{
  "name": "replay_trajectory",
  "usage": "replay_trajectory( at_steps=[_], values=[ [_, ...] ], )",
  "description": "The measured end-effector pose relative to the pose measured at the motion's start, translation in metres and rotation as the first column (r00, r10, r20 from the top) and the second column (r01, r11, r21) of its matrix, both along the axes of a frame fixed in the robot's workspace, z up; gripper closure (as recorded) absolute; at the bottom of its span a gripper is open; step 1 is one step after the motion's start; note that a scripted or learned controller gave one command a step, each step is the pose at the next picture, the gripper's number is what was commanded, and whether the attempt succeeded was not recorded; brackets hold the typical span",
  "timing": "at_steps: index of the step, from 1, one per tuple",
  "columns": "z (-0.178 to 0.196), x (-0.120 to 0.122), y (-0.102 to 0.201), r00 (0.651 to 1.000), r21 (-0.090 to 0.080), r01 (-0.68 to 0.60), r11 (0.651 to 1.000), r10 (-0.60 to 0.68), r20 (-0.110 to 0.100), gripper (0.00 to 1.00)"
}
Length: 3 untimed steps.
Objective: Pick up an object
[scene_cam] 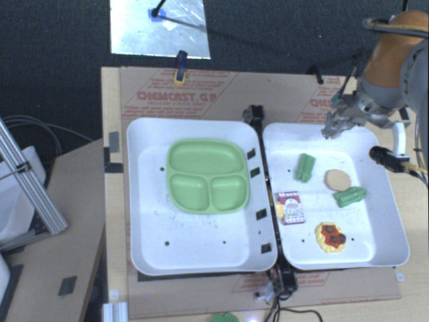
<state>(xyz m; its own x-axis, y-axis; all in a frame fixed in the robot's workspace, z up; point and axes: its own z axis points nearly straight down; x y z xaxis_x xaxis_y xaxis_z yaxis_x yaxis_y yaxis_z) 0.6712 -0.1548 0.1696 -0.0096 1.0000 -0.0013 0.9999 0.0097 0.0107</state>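
I am viewing 2 white bins side by side on the bench. The left bin is carrying 1 green divided plate, lying flat near its middle. The right bin is carrying 5 small items, spread apart so that each is offering room for a grasp: a green piece, a tan round piece, a second green piece, a small printed packet and a yellow-and-red piece.

The hand is hovering over the far edge of the right bin, well apart from every item — I cannot tell whether it is open or closed, and nothing is showing in its grip. I am judging that no item is chosen yet; the upright green piece is lying nearest.
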Motion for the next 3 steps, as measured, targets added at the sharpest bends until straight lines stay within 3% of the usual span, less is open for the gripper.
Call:
replay_trajectory(
  at_steps=[1, 2, 3],
  values=[
    [-0.005, -0.003, -0.003, 1.0, 0.0, 0.005, 1.0, -0.005, -0.007, 0.0],
    [-0.089, -0.003, -0.014, 1.0, 0.001, 0.009, 1.0, -0.009, -0.012, 0.0],
    [-0.005, -0.018, -0.028, 1.0, -0.001, 0.009, 1.0, -0.009, -0.004, 0.0]
  ],
)
